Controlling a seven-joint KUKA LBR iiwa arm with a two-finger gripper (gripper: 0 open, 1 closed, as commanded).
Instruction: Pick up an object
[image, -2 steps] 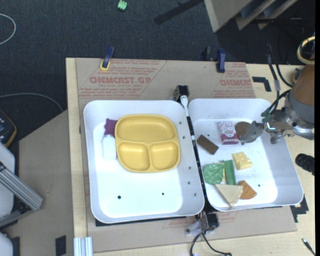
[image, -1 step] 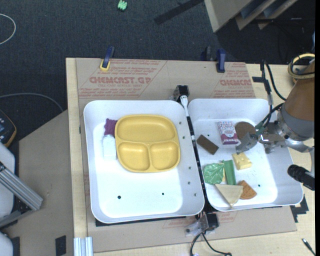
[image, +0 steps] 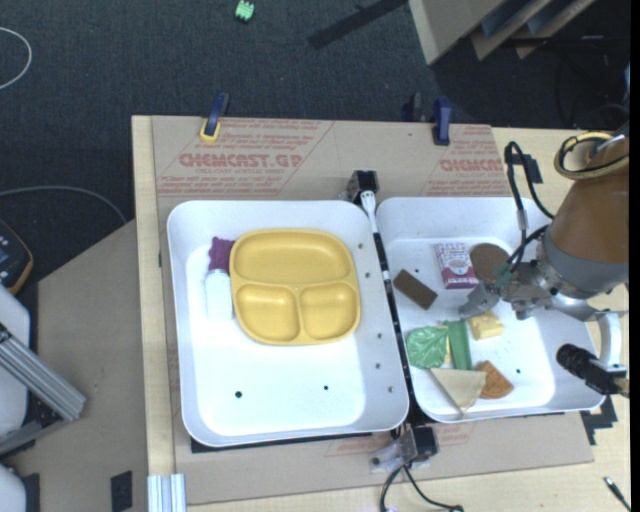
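Observation:
My gripper (image: 499, 301) hangs over the middle of the right bin (image: 420, 222), reaching in from the right. Its fingers stand open, with nothing between them. Just below it lies a small yellow block (image: 487, 327). A brown round disc (image: 487, 259) and a red and white packet (image: 455, 264) lie just behind the gripper. A dark brown bar (image: 414, 289) lies to its left. Nearer the front are a green leafy piece (image: 427, 346), a green stick (image: 459, 343), a beige wedge (image: 457, 385) and an orange piece (image: 495, 381).
The left bin (image: 280, 400) holds a yellow divided plate (image: 295, 285), with a purple thing (image: 219, 252) and a white bottle (image: 217, 295) at its left side. The raised wall between the bins (image: 385, 300) runs just left of the brown bar.

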